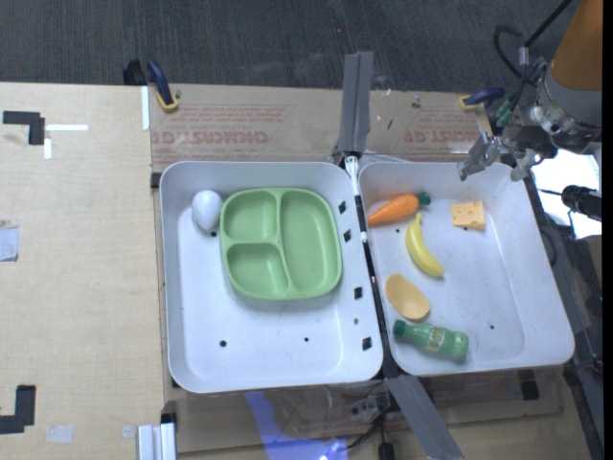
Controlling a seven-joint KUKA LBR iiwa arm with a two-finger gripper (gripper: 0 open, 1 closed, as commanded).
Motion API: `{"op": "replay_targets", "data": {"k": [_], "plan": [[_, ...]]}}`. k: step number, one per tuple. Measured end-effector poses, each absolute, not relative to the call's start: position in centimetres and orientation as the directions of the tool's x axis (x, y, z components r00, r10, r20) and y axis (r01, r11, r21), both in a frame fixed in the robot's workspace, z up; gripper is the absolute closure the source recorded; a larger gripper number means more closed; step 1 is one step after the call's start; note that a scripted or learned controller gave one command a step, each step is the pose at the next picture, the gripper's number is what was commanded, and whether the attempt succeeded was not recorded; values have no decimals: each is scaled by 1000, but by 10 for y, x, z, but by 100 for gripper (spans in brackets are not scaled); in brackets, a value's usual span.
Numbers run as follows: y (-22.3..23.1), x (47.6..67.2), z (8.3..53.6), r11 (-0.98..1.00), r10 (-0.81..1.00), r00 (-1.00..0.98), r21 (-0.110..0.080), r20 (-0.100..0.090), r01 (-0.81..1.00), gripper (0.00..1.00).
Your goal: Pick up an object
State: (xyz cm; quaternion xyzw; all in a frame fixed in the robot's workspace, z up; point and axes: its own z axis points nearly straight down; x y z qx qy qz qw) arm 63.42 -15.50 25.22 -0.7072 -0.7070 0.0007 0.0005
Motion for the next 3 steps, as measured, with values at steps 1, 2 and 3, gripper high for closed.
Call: {"op": "replay_targets", "data": {"k": [1, 2, 3], "plan": [[-205, 599, 309, 167, 986, -167, 0, -3, 986, 0], [-197, 638, 189, 519, 855, -519, 0, -1, 855, 0], [-153, 629, 93, 562, 827, -562, 3, -3, 827, 0]]}}
